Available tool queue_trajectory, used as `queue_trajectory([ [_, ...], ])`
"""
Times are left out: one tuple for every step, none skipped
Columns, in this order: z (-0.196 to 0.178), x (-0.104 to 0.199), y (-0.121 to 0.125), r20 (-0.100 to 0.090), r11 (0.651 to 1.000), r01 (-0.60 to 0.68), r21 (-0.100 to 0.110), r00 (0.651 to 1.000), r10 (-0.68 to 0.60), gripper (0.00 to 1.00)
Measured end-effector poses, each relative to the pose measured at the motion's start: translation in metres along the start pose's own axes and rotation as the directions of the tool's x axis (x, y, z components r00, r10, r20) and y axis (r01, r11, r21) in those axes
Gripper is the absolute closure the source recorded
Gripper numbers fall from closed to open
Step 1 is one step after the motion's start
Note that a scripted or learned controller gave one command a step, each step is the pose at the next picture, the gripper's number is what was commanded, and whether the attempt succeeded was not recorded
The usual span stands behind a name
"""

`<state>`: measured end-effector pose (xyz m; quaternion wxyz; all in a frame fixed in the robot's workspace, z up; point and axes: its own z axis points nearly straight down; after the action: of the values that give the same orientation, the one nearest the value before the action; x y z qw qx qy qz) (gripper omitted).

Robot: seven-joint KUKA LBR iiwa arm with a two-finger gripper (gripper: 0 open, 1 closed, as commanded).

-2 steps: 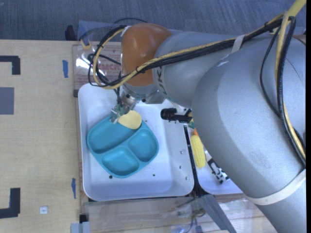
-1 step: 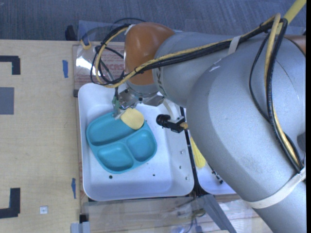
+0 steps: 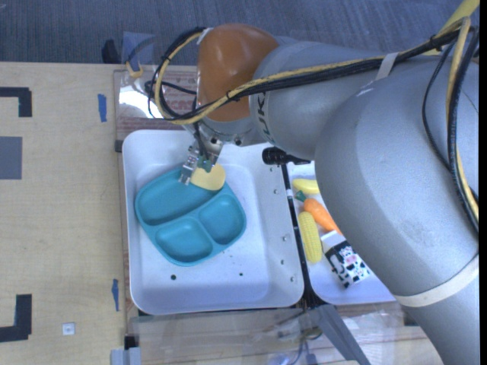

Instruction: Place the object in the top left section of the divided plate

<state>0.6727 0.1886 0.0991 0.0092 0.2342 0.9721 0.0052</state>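
The claw [image 3: 195, 166] is positioned over the upper rim of the blue divided plate [image 3: 190, 219], fingers closed on a pale yellow object [image 3: 209, 178].

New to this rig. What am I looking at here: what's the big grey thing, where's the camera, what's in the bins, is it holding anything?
One camera, fixed above the bench, looks down at a slant. The big grey shape with the orange band is a robot arm reaching in from the right; its two-finger gripper is at the tip. Two shallow white bins sit side by side. The left bin holds a blue divided plate. A pale yellow object sits at the gripper's tip, over the plate's upper edge; whether it is actually gripped, I can't tell. The right bin holds toy food: a corn cob, a carrot, and a small black-and-white carton.
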Motion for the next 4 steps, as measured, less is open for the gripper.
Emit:
queue_trajectory([
  [-0.002, 0.030, 0.020, 0.011, 0.993, 0.117, 0.001, 0.993, -0.117, 1.00],
  [0.006, 0.037, 0.021, -0.005, 0.993, 0.120, 0.004, 0.993, -0.120, 0.00],
  [-0.008, 0.033, 0.022, 0.005, 0.993, 0.119, 0.000, 0.993, -0.119, 1.00],
  [-0.001, 0.086, -0.005, 0.014, 0.978, 0.210, -0.006, 0.978, -0.210, 1.00],
])
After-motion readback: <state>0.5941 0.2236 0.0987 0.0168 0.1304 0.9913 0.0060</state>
